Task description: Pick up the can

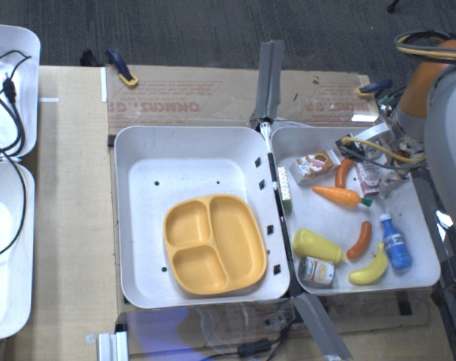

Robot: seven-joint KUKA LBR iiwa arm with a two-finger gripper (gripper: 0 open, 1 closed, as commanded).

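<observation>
Can: small can [316, 271] lying on its side near the front edge of the right bin [424, 224], label up, one metal end facing front.
Neighbours: touching or just beside the yellow bottle [317, 245] behind it; banana [370, 268] close on its right; sausage [359, 241] a little beyond.
Arm: grey arm [445, 119] with orange band at the right side, above the bin's far right corner, well apart from the can.
Tool: buried in cables near the bin's back right; cannot tell how far open it is, or whether it has anything.
Handling (judged): rigid metal, likely light; smooth wall, may roll or slip when nudged.
Hold (judged): pinch across the round body at mid-length, clear of the yellow bottle.
Left bin: yellow divided plate [213, 243].
</observation>
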